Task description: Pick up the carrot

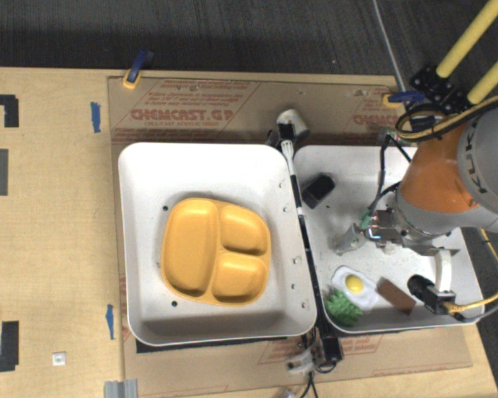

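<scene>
The arm (448,181) hangs over the right bin (349,168), its end effector (380,230) low near the bin's middle; whether it is open or holds anything cannot be told. No carrot can be made out. A fried egg (354,287), broccoli (343,306) and a brown block (395,295) crowd the near edge. The left bin (141,222) holds a yellow divided tray (216,249).

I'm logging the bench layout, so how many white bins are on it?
2. The left bin holds a yellow divided tray; the right bin sits beside it, under the arm, with small items inside. Some items may be hidden beneath the arm.
</scene>
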Controlling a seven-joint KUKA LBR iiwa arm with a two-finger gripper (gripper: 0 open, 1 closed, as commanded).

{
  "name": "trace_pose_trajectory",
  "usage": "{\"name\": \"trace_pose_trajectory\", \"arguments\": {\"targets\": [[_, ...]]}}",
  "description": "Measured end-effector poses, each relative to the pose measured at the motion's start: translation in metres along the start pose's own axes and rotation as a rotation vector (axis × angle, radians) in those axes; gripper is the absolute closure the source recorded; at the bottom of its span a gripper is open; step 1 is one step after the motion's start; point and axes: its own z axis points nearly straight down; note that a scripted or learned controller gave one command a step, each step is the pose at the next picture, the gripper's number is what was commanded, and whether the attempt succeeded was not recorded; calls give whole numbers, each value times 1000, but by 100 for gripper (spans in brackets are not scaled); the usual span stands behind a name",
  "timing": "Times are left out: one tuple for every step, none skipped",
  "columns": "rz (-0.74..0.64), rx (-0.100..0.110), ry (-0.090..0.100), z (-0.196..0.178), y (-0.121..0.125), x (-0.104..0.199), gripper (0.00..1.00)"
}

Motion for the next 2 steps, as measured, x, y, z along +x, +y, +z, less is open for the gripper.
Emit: {"name": "trace_pose_trajectory", "arguments": {"targets": [[1, -1, 0, 0, 0, 0, 0], [1, -1, 0, 0, 0, 0, 0]]}}
